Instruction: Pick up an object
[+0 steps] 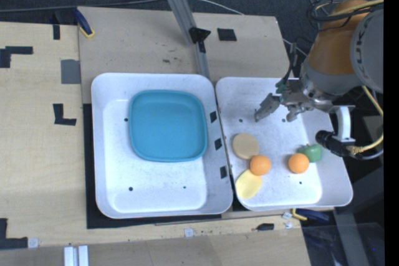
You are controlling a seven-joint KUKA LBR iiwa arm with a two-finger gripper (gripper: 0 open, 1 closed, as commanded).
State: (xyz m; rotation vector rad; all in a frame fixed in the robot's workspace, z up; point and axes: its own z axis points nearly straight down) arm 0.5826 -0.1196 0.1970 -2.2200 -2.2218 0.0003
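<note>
Yellow piece (249, 185) lies nearest in the right bin (333, 196); hand (278, 110) hovers farther back, fingers spread, holding nothing.

A plain turquoise-blue plate (168, 124) is sitting in the white left bin (112, 177). In the white right bin (330, 193), right of that plate, two orange balls (260, 165) (298, 162) are showing, with a tan disc (245, 146), a pale yellow piece (249, 185) and a green item (311, 152). Both bins are showing faint dark speckles.
</note>
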